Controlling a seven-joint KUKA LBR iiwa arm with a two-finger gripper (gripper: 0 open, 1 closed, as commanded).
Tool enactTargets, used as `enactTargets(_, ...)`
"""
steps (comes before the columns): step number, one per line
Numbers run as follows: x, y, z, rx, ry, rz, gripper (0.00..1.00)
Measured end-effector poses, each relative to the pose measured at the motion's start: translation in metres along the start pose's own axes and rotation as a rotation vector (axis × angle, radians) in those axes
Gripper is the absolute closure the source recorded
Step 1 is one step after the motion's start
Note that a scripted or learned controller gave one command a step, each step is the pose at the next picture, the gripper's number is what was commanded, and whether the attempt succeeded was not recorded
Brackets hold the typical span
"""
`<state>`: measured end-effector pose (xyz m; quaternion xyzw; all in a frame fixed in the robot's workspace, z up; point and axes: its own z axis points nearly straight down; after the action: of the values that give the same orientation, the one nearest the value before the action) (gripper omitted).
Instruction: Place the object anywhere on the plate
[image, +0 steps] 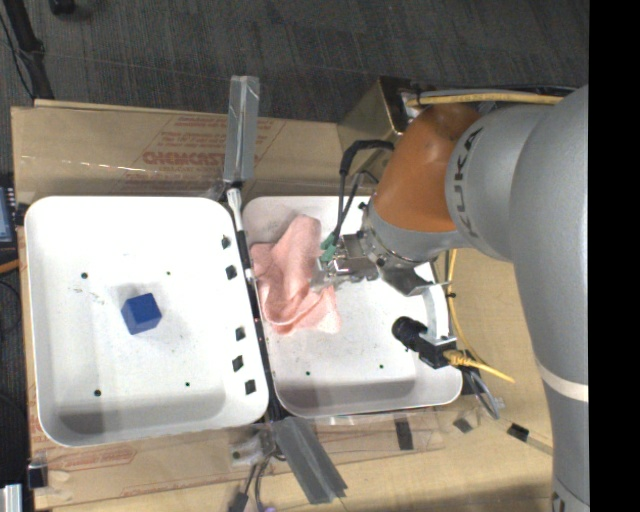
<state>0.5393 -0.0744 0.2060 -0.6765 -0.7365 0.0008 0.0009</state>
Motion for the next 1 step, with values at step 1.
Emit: enactTargets(1,0.0004,0.0009,-0.0255,-0.001,0.001,-0.006,1.00)
